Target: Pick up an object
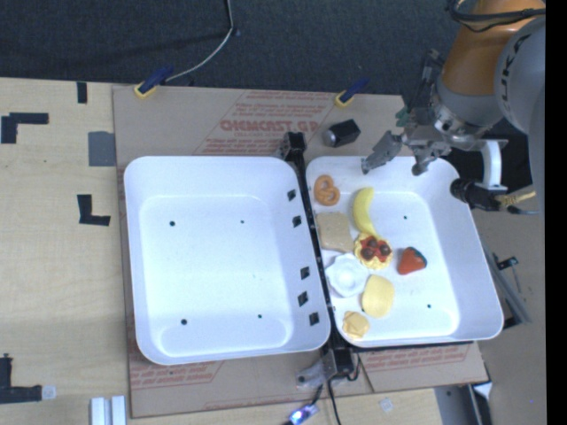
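Observation:
My gripper point(399, 160) hangs over the far rim of the right bin point(452, 237), fingers spread open with nothing between them. Below it in that bin lie several toy foods: a small orange pretzel point(326, 190), a yellow banana point(363, 209), a tan bread slice point(335, 231), a berry tart point(373, 251), a red strawberry point(411, 260), a white cup-like piece point(345, 275), a pale yellow fruit point(378, 296) and a small beige biscuit point(355, 325). The banana is the piece nearest the gripper, a short way in front of it.
The left bin point(213, 255) sits beside the right one, joined by a black divider point(306, 237). A small black object point(341, 133) lies on the cardboard behind the bins, left of the gripper. Blue clips point(352, 91) hold the cardboard's far edge.

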`<state>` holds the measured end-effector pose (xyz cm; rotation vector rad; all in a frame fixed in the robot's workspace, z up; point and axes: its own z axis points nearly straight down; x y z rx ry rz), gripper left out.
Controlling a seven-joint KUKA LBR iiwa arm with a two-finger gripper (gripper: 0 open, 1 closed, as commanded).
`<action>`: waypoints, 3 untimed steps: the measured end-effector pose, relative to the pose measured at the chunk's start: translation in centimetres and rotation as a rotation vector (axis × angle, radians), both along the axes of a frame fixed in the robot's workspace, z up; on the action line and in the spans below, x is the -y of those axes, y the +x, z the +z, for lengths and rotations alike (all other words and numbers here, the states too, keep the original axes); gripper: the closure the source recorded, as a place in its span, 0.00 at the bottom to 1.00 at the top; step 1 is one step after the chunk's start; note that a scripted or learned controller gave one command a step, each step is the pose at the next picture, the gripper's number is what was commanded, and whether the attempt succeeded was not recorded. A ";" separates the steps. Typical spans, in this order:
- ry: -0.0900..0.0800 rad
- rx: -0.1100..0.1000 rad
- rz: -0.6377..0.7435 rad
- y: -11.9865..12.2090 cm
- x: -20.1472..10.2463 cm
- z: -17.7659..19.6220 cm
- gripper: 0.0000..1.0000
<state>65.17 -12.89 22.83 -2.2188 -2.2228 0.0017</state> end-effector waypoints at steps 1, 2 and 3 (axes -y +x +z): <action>0.001 -0.010 -0.001 -2.6 -0.8 -14.4 0.00; 0.000 0.002 0.001 1.2 -2.3 -14.4 0.00; 0.000 0.000 0.001 1.1 -2.2 -13.4 1.00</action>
